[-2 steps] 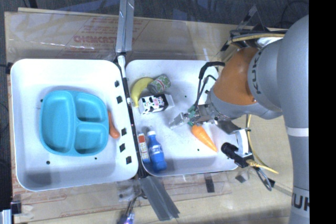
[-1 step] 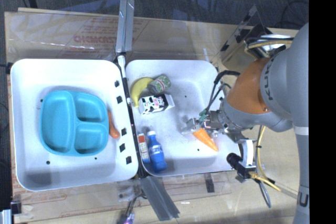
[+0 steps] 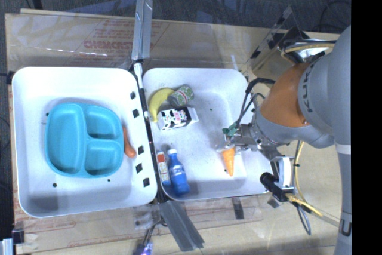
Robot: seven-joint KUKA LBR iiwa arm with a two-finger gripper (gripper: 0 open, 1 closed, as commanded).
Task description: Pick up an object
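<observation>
My gripper hangs low over the right side of the right bin, at the end of the grey arm with its orange band. An orange carrot lies on the bin floor just below the gripper, its thick end touching or nearly touching the gripper's tip. Farther left in the same bin are a yellow banana, a green can, and a black-and-white cow-patterned carton. A blue bottle lies by the front left corner, beside a red-and-white tube.
The left bin holds a blue divided plate and a second orange carrot against its right wall. A metal divider bar runs between the bins. The right bin's centre floor is bare.
</observation>
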